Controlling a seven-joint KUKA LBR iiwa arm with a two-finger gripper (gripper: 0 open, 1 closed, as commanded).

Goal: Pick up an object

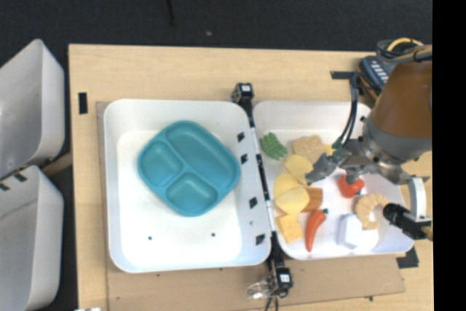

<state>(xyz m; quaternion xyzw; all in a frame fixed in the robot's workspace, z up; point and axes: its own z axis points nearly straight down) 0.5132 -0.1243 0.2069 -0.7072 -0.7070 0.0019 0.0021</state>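
My gripper [336,175] hangs over the middle of the right bin [331,111], its two grey fingers spread apart and open, with nothing seen between them. A small red piece [349,188] lies just under the right finger [354,175]. The left finger [320,170] points at a yellow lump [297,167]. Around them lie a second yellow lump [291,199], an orange cube [315,197], a red chili [314,228], a green piece [274,146], a tan cracker [309,146] and a pale shrimp-like piece [370,209].
A blue divided plate [189,167] sits in the left bin [116,156]. A yellow-orange wedge [290,227] and a white block [349,233] lie near the right bin's front edge. The divider with black clips [255,171] separates the bins. The arm's brown body [404,109] overhangs the right side.
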